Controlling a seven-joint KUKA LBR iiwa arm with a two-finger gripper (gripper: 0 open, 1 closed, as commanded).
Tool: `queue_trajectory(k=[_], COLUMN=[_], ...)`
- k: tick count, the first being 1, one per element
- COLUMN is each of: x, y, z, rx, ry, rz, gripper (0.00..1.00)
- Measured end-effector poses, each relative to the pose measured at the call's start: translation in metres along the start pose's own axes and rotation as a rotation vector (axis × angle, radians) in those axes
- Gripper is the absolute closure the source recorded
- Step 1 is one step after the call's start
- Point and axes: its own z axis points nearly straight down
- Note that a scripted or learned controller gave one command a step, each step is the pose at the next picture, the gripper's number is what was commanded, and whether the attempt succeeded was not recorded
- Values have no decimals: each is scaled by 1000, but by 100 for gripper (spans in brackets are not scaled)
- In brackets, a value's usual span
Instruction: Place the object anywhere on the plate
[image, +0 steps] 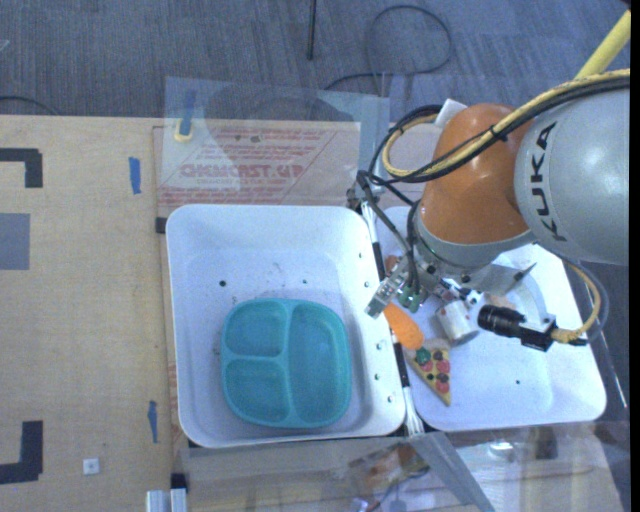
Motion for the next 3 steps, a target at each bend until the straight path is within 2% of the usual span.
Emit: queue_trajectory(k=[1, 2, 3], x=[56, 85, 85], y=[20, 86, 85], z=[7, 12, 12], rx=[0, -2, -2], ry=[0, -2, -2], rz=[-134, -205, -204], gripper=[100, 100, 0])
